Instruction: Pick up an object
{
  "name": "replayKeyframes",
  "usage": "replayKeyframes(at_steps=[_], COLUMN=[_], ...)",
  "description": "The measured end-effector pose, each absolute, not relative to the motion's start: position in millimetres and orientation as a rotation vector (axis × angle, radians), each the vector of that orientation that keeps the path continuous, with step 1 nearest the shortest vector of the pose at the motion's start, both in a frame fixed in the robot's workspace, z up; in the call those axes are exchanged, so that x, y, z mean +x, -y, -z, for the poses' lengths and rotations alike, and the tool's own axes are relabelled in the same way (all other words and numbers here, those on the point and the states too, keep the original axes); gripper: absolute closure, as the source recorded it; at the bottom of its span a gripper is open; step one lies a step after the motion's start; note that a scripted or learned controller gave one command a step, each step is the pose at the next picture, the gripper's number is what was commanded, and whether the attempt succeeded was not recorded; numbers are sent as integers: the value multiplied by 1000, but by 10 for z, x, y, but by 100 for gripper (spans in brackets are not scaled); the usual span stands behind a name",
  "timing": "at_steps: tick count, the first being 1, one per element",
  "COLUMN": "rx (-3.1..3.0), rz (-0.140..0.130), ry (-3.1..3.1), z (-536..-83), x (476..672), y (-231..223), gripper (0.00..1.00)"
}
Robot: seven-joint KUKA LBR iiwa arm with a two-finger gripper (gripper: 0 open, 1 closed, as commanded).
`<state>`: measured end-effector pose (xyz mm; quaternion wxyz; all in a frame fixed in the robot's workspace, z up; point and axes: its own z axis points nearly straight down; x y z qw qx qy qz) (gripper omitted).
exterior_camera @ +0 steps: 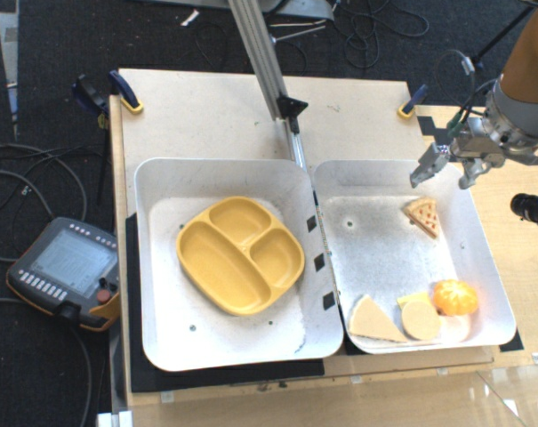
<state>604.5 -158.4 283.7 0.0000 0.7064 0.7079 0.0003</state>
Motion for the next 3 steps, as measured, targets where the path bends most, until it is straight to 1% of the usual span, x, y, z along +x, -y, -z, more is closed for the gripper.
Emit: replayKeyframes(at_steps=[1,2,3], rx=[2219,2223,2225], rz=[-1,5,7], ry=[-2224,-2224,-2226], z=[-2837,-2403,-1758], x=[6045,6020,6018], y=[1584,1563,1531], gripper=[0,0,0])
